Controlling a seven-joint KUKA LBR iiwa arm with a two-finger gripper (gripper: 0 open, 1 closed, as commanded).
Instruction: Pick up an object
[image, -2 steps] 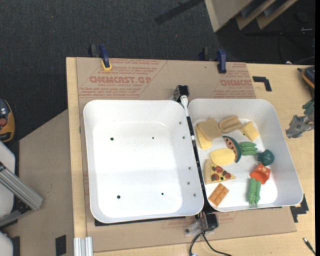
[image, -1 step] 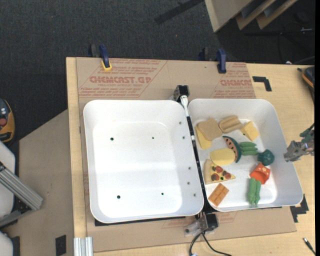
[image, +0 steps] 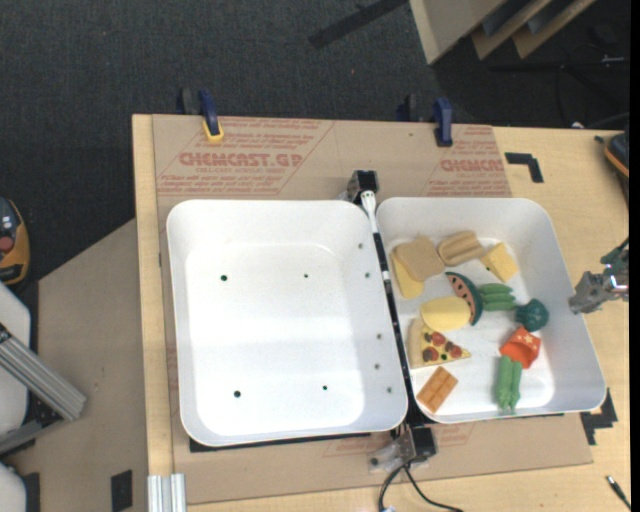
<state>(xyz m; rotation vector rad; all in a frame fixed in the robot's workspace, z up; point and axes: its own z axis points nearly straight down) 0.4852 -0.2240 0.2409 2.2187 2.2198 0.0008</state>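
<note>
A: Where is the end effector (image: 598, 288)?

B: At the right edge of the view, just outside the right bin (image: 565, 300), level with its middle. Whether it is wide or narrow, I cannot tell; it is small and partly cut off, and nothing shows in its grip.

A: And the objects to pick?

B: All in the right bin. Tan bread slices (image: 418, 260) lie near the top, a yellow wedge (image: 500, 262) beside them. A watermelon slice (image: 462, 292) sits in the middle, touching a yellow lemon-like piece (image: 446, 314). Below lie a pizza slice (image: 436, 346) and an orange cracker (image: 436, 389). A red and green piece (image: 512, 366) lies toward the right.

A: The left bin (image: 190, 330)?

B: It rests on the table (image: 160, 180), edge to edge with the right one.
</note>
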